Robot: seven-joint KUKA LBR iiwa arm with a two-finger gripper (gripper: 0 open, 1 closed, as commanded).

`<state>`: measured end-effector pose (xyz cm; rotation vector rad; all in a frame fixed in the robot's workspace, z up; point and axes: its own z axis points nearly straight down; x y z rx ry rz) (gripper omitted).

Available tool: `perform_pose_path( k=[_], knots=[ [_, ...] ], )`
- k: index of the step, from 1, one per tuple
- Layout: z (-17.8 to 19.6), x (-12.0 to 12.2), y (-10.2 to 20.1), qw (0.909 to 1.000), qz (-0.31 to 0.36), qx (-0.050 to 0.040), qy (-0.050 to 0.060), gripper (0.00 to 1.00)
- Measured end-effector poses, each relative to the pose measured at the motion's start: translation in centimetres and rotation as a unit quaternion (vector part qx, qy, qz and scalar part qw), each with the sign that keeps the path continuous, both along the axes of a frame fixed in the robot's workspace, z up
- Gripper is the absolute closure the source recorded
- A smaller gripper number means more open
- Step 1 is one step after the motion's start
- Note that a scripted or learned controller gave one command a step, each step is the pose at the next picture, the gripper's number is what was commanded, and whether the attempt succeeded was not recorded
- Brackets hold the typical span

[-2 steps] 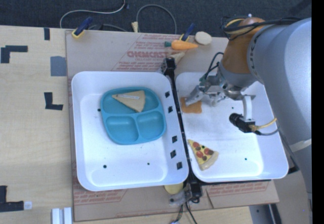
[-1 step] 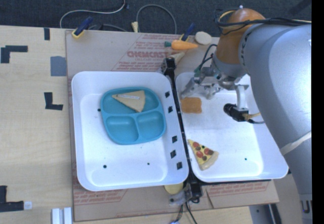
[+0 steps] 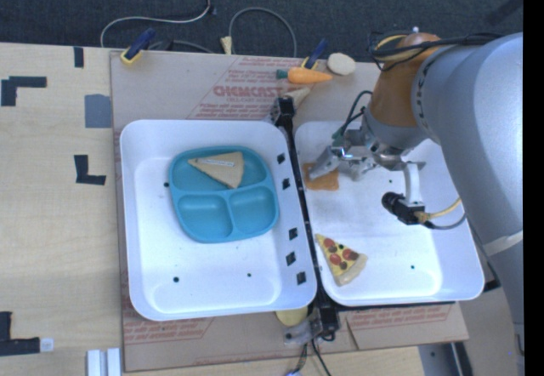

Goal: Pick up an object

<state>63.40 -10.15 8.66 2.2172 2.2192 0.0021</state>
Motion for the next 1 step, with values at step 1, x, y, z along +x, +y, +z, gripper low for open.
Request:
perform_pose_path(
  k=[1],
  knots=[
    [1.41, 3.58, 0.79, 1.0000, 0.001, 0.0011, 0.001, 0.00]
  ],
)
